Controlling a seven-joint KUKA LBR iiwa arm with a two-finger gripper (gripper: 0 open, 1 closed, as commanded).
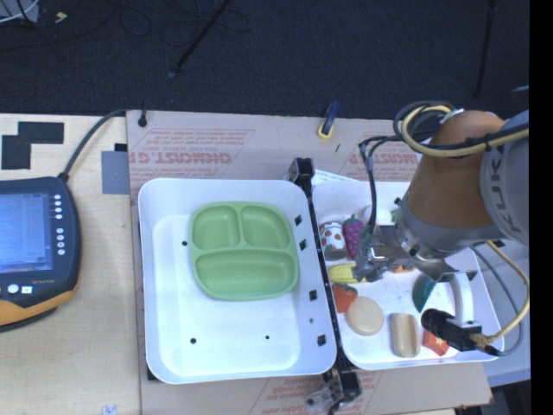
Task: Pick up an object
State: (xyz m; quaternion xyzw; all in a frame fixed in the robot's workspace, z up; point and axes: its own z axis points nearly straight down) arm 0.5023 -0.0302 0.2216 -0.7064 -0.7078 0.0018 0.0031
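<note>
Red print on the cardboard [207, 150] lay upside down, unreadable. The arm [454, 188] bent low over the right bin [488, 318], its pincer [370, 262] above the yellow toy [342, 273]; grip unclear.

robot lab, teach pendant [34, 245], cabled arm [458, 188], taped bench [216, 150]

2 white bins [164, 318], side by side. Pale green divided plate [244, 251] in the left one. In the right bin [484, 357]: purple grapes [353, 233], yellow corn [342, 274], orange-red carrot [345, 298], beige round bun [365, 316], tan bread roll [403, 335], teal piece [422, 293], red bit [435, 344]. Grey arm [510, 188] with orange band [454, 175]. Light wood worktop [52, 361]. Brown cardboard with red print [199, 150]. Grey-and-orange tablet [34, 249], blue screen. Yellow-and-blue clamp [328, 121].
</note>
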